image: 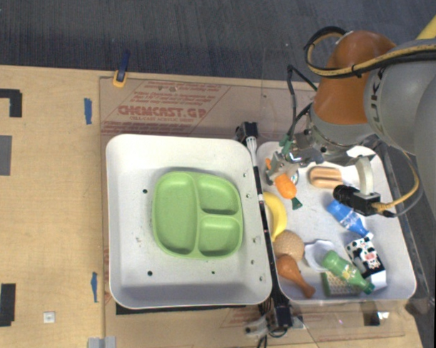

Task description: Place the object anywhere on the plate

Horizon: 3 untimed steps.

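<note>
1. Hanging over the upper-left corner of the right bin [406, 277], the gripper [283, 163] sits low under the orange wrist band. Cannot tell from this angle whether it is open or closed.
2. Orange carrot [285, 186], just below the gripper in the frame, green tip pointing lower right. It looks to touch the gripper or nearly so. No clear sign that it is gripped.
3. Right of the carrot: a tan hot dog bun [324, 176], lying crosswise.
4. Below the carrot: a yellow banana [276, 215] along the bin's left wall.
5. Below the banana: a round tan ball [290, 244], then a brown drumstick [294, 270].
6. Centre right of that bin: a blue bottle [349, 218]. Lower down, a black-and-white cow-patterned item [364, 255] and a green bottle [344, 271], close together.
7. Left bin [118, 202]: a green divided plate [198, 213] in its middle, nothing on it, well apart from the carrot.
</note>
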Each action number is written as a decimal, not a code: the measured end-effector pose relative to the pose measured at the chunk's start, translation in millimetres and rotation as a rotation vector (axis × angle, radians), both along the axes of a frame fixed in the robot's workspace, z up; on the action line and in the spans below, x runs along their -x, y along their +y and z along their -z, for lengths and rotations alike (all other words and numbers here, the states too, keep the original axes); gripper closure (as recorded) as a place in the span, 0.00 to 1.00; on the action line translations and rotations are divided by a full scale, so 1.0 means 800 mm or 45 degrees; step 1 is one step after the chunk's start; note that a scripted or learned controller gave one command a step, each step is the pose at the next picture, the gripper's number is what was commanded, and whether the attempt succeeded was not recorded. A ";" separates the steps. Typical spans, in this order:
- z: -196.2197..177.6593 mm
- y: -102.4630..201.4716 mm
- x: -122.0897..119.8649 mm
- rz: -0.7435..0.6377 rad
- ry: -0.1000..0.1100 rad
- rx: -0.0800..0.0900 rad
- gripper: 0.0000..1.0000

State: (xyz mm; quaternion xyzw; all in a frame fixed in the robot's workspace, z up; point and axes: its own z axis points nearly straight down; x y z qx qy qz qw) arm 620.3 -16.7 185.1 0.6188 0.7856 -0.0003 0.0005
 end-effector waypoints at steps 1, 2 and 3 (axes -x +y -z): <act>0.000 0.000 0.000 0.000 0.000 0.000 0.00; 0.000 0.123 0.014 -0.263 0.004 -0.005 0.00; -0.014 0.121 0.011 -0.259 -0.003 -0.002 1.00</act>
